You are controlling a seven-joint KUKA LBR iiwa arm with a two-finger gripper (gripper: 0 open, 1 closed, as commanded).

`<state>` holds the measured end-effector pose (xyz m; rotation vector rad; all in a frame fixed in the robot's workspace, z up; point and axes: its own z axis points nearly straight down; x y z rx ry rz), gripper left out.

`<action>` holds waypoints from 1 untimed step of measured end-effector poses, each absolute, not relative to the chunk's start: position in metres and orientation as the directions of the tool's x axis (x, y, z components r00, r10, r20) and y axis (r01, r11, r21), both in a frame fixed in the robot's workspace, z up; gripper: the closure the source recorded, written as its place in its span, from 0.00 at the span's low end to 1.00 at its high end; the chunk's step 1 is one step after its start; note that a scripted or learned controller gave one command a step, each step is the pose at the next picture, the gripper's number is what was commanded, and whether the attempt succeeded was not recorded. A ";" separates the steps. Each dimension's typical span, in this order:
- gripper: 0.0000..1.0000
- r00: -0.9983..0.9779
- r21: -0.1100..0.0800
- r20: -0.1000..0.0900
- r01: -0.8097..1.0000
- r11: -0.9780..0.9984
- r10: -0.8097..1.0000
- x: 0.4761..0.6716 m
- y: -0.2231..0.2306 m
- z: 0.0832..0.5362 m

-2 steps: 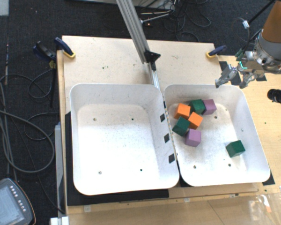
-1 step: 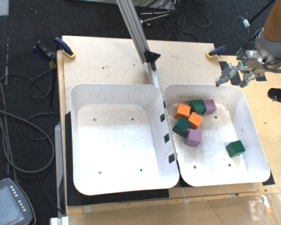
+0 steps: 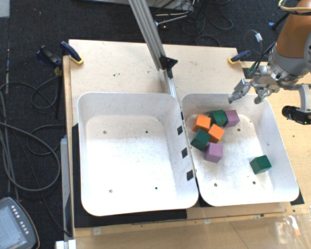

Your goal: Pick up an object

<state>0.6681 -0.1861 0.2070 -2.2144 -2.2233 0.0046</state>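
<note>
Arm: in from the right, grey with its orange band up top, wrist hanging over the far right corner of the right bin.
Tool: two fingers spread wide, one splayed left, one right, nothing between them. It hovers over the far rim of the right bin, above and to the right of the blocks.
Right bin: white, shallow, carrying all the blocks.
Cluster: six blocks bunched in the far left part of the right bin, near the divide between the bins.
Orange blocks: one on the cluster's left, one just near of it, the two touching or almost.
Green blocks: one at the far side, jammed between orange and purple; another at the cluster's near left.
Purple blocks: one at the far right of the cluster, closest to the tool; one at the near end.
Loner: a third green block sits well apart, near right in the same bin.
Left bin: white, speckled floor.
Bench: pale board under both bins, blue and yellow clamps at its far corners.
Pole: a metal rail slanting down from the far side to the gap between the bins.
</note>
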 end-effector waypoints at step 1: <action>0.00 -0.002 -0.004 0.000 1.000 0.002 1.000 0.664 -0.184 0.163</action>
